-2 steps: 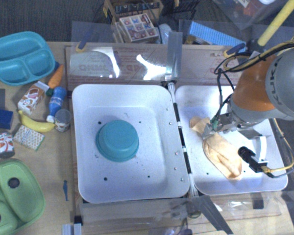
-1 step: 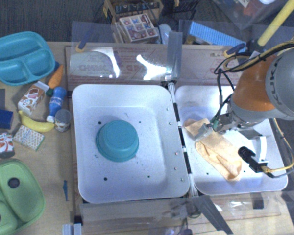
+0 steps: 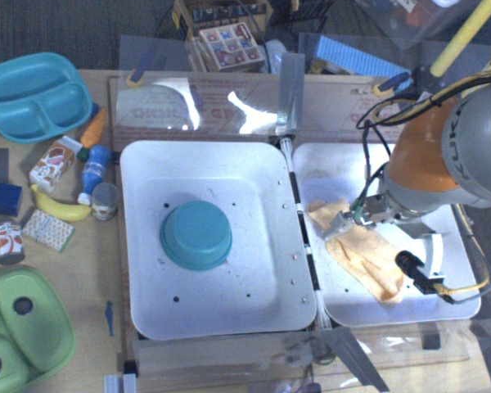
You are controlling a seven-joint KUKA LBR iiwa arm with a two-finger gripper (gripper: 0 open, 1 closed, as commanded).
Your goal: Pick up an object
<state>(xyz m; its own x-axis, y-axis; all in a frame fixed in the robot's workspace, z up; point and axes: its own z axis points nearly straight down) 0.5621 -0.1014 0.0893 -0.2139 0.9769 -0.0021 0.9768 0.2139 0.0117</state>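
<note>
Bowl [image 3: 196, 234] in left bin [image 3: 139, 178]; cloth [image 3: 368, 260] in right bin [image 3: 311, 162], pincer [image 3: 352, 218] over cloth.

— What do we have in the left bin [image 3: 147, 187]?

— We see a teal bowl [image 3: 196, 234] upside down near its middle.

— And the right bin [image 3: 458, 301]?

— We find a tan cloth [image 3: 368, 260] lying crumpled across its floor. The arm [image 3: 442, 150] reaches in from the right, and the gripper [image 3: 352, 218] sits low at the cloth's upper left end, against the fabric.

— Does it hold the cloth?

— We cannot tell from here.

— Outside the bins?

— On the bench [image 3: 82, 301] to the left we see a banana [image 3: 59, 205], a teal tray [image 3: 37, 97] and a green tray [image 3: 20, 334].
</note>
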